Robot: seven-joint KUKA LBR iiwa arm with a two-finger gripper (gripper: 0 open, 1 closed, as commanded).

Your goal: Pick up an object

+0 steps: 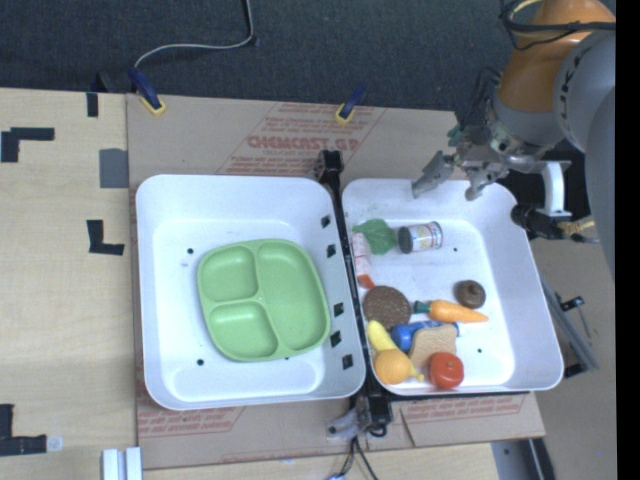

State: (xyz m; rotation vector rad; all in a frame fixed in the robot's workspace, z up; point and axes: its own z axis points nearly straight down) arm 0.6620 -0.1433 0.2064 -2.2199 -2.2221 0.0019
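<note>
Gripper (452, 178) spread wide, empty, poised over right bin (520, 268) far rim, likely lining up descent toward small jar (421, 237) lying just below.

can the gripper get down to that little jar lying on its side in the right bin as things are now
Probably yes. The gripper hangs over the far rim of the right bin, and the jar lies on bare floor just below it, apart from the green leafy piece beside it, with nothing over it.
</note>
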